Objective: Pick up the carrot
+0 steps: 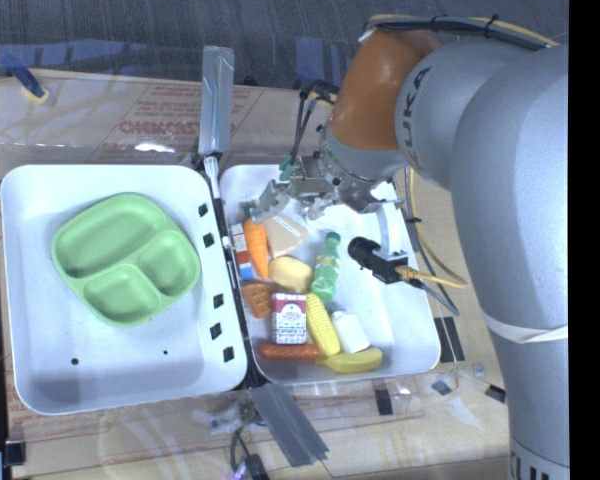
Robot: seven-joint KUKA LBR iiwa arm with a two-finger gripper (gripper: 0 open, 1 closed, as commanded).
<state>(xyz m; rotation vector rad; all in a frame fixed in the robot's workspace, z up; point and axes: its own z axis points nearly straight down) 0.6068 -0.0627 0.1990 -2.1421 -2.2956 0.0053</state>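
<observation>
Carrot point(256, 251) lay in the right bin point(420, 328), lengthwise close along its left wall and up toward the far end of the pile. It looked dropped in with the rest, not placed. A beige block point(284, 236) pressed against its right side and a yellow lump point(291, 273) sat just beside its lower end. A brown waffle-like piece point(258, 298) was right below the tip.

Gripper point(280, 196) hung over the far left part of that bin, just above and beyond the carrot's upper end, wrist angled in from the right. Open or closed: could not tell, since the metal parts bunched together from this angle. Nothing was seen gripped. Probably lining up for a descent on the carrot, grasp not yet made.

Room was tight. The bin wall was on one side of the carrot and the beige block on the other, so there was little gap for a straddle across its width. The upper end looked the freest spot. Green bottle point(327, 265), corn point(323, 325), red-white box point(290, 318), sausage point(288, 350) and banana point(352, 360) crowded the middle and near end. The far right corner of the bin was barer.

Left bin point(30, 368) held a green divided plate point(125, 258), with plenty of bare floor around it. Tabletop point(100, 108) beyond both bins was covered with plastic sheet.
</observation>
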